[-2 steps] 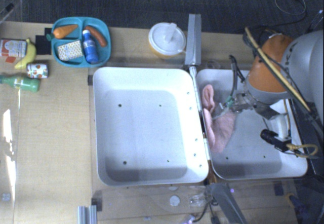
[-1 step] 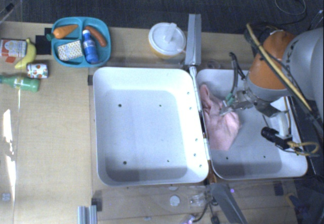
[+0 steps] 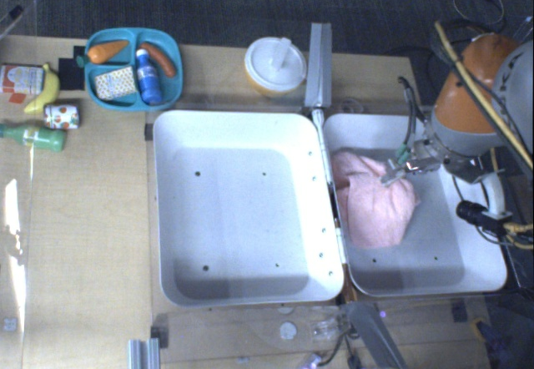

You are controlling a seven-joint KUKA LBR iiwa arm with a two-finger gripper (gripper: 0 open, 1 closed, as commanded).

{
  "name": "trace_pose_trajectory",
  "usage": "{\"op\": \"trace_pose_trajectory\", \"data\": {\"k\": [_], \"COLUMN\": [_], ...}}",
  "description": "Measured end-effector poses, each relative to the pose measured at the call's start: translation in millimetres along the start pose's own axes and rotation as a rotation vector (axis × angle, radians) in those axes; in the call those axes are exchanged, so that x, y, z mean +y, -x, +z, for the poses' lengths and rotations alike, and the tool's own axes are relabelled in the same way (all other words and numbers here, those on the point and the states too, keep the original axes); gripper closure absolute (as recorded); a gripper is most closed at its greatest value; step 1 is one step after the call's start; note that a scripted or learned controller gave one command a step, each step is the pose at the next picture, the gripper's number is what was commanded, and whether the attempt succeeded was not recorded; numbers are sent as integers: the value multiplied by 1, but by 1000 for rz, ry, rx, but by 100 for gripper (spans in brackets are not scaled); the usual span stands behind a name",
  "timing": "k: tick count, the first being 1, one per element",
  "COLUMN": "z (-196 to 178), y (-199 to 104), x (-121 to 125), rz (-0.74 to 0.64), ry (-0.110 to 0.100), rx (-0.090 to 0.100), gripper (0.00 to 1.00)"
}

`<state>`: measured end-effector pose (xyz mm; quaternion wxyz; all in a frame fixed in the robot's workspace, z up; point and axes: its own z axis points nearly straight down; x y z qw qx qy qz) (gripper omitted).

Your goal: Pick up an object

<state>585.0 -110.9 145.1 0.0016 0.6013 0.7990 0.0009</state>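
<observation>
Fingers: the grey two-finger fingers sit low at the upper right edge of the crumpled pink cloth; from where I stand I cannot tell how far apart they are, or whether any fold is caught between them.
Arm: the grey arm with the orange band leans in from the right, tipped steeply down, which suits a reach into a shallow bin.
Pink cloth: it lies bunched against the left wall of the right-hand shallow white bin, near the divider, still resting on the bin floor.
Left-hand white bin: beside the other, the two touching along the middle.
Surface extras: a teal divided tray of toy food, a white lidded cup on a yellow base, a yellow toy banana and a green toy bottle stand well apart on the wooden surface, out of the arm's way.
Step in hand: I judge it to be the grasp itself, aimed at a raised fold because soft cloth offers no firm edge.
Risk: a thin pinch of fabric may slip free on lifting.
</observation>
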Motion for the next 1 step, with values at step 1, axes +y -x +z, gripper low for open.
{"op": "trace_pose_trajectory", "data": {"k": [1], "z": [-51], "y": [-23], "x": [23], "rz": [-194], "ry": [1], "rx": [0], "gripper": [100]}}
